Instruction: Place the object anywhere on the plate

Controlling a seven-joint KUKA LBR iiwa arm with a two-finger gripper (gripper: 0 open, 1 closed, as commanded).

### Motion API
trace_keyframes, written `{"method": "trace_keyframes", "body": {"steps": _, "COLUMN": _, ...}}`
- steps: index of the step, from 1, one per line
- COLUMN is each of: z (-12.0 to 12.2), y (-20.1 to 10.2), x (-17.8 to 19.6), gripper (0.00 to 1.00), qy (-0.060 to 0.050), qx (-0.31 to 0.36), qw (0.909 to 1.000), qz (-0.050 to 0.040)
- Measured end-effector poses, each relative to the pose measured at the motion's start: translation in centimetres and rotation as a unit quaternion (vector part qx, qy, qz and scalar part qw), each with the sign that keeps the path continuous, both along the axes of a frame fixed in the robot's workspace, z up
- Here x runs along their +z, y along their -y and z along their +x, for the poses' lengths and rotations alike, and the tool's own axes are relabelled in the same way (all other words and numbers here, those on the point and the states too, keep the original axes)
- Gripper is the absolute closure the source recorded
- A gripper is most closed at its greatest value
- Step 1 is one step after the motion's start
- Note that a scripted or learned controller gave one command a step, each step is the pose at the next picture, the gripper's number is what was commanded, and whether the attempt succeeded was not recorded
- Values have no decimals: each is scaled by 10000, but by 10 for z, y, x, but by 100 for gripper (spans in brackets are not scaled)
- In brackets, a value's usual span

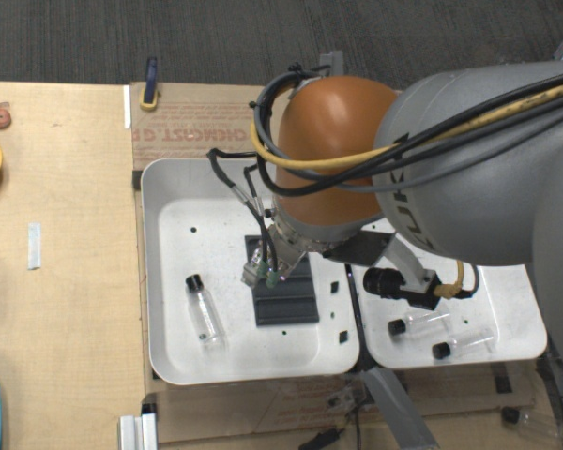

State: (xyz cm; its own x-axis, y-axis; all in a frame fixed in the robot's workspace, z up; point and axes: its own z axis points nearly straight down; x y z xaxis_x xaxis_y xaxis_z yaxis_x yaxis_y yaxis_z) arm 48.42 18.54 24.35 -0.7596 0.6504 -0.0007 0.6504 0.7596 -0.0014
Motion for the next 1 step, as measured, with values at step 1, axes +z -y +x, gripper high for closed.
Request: {"method": "trace_keyframes", "body": {"steps": 1, "z": -7, "y": -33, "x": -31, "gripper": 100, "qy": -11, "qx": 131, "qw": 9999, "qz": -6}}
